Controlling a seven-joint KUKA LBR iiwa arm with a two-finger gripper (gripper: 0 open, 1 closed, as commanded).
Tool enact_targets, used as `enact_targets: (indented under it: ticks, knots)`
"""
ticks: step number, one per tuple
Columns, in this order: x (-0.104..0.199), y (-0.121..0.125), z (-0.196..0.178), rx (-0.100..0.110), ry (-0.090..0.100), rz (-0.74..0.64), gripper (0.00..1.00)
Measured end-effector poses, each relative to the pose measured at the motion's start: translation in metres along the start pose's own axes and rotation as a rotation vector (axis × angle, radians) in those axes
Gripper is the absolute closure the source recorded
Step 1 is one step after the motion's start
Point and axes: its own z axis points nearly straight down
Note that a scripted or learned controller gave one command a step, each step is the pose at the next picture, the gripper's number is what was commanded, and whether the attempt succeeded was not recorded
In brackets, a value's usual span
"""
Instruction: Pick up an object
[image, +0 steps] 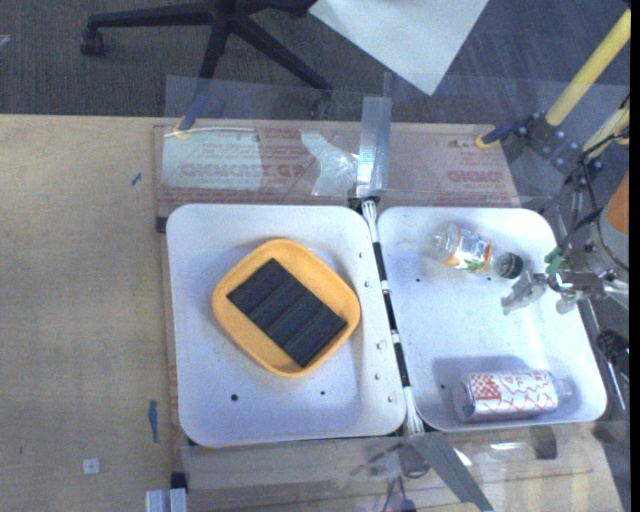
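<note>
Reaching in from the right edge of the frame, the gripper (541, 292) is seen above the right-hand bin (430, 390), toward its upper right part. Two pale metal fingers (520, 295) are spread apart with a gap visible between them, and nothing is held in that gap.

Three objects are laid out in the two bins. A small clear bottle (474, 250) with an orange and green label and a dark cap is lying on its side in the upper part of the right-hand bin, just to the left of the gripper and a little higher in the frame; whether it is touched by the fingers cannot be told, though a narrow strip of white floor seems to be left between them. A can (506, 392) with a red and white pattern is lying on its side near the lower edge of the same bin, well apart from the gripper.

In the left-hand bin (200, 400), an orange dish (286, 305) holding a dark ribbed block is placed near the centre, turned at a slant to the bin's walls.

Both bins are set side by side on a wooden bench (70, 300), and clear plastic sheeting (250, 165) is taped down along the top of the bins.
</note>
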Motion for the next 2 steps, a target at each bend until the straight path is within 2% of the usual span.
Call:
enact_targets:
  ticks: [1,2]
  knots:
    - [0.014,0.020,-0.036,-0.004,-0.002,0.248,0.00]
    - [0.054,0.117,0.020,-0.005,-0.003,-0.025,0.00]
